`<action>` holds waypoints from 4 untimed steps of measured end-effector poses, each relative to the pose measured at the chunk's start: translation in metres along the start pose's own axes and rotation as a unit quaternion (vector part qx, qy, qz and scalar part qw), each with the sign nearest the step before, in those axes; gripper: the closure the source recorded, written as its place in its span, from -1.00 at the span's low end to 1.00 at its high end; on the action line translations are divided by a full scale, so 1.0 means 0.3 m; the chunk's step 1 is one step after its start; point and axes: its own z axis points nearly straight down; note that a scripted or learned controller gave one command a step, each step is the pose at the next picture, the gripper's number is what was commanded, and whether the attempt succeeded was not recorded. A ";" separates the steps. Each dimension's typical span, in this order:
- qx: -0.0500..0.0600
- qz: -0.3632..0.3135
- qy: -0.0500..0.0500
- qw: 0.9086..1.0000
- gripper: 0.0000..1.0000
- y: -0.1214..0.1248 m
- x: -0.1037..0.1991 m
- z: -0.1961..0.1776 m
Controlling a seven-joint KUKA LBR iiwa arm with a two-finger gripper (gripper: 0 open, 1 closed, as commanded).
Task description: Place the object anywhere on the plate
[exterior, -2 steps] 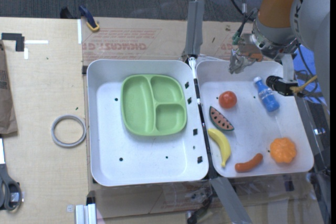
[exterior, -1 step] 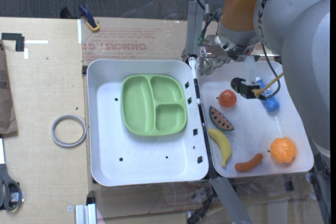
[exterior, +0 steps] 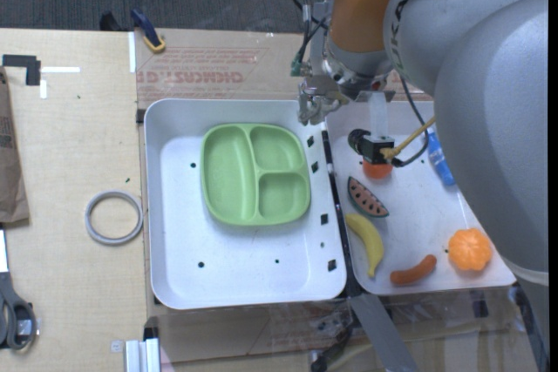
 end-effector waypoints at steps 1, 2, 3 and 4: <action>0.001 0.000 0.000 1.000 1.00 -0.001 0.159 0.091; 0.001 0.000 0.000 1.000 1.00 -0.002 0.384 0.256; -0.002 -0.003 0.006 1.000 -1.00 0.000 0.413 0.240; 0.000 0.003 0.000 1.000 -1.00 0.001 0.133 0.193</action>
